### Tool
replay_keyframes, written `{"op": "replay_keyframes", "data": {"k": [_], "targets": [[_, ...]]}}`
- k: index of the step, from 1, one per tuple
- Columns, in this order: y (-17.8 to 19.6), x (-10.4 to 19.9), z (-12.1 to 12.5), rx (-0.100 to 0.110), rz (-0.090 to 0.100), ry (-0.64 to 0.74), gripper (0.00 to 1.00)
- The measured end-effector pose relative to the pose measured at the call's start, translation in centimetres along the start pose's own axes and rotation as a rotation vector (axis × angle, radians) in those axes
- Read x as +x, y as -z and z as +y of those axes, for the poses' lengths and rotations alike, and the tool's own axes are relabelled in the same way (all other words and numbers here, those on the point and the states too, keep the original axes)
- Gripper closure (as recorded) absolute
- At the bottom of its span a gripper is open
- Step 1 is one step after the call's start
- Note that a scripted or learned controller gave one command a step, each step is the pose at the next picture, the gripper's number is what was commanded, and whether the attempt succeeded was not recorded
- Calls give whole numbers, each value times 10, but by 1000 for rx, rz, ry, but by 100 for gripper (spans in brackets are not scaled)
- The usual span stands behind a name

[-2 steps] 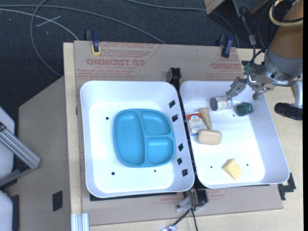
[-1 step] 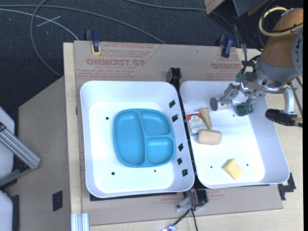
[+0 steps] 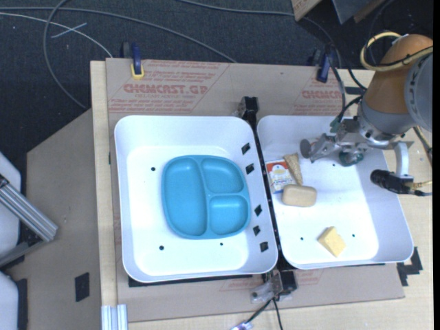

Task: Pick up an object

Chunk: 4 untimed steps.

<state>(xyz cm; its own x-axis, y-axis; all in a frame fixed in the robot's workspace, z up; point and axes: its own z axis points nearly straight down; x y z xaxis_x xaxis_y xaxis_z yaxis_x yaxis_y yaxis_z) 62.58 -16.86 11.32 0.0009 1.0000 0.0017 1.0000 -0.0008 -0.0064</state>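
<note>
The approach is under way: the hand [image 3: 311, 149] hangs over the right white bin [image 3: 385, 243] near the tabletop's far right corner, holding nothing, its spread unreadable. Just beside it lies a tan rounded block [image 3: 300, 196]; next comes lowering onto it.

arm [image 3: 395, 81] in from right, wrist bent down-left, gripper [image 3: 311, 150] low, pointing left, nothing seen between it

Robot lab: clamped bench [image 3: 206, 78], cables [image 3: 82, 5]
</note>
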Motion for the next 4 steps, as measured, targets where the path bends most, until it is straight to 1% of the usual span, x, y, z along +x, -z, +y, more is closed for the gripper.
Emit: {"op": "replay_keyframes", "data": {"k": [1,2,3,4], "targets": [[-27,6,3,-6,9,6,0],[-16,4,2,-8,2,6,100],[50,3,7,-15,-4,2,100],[102,2,18,-15,-4,3,100]]}}
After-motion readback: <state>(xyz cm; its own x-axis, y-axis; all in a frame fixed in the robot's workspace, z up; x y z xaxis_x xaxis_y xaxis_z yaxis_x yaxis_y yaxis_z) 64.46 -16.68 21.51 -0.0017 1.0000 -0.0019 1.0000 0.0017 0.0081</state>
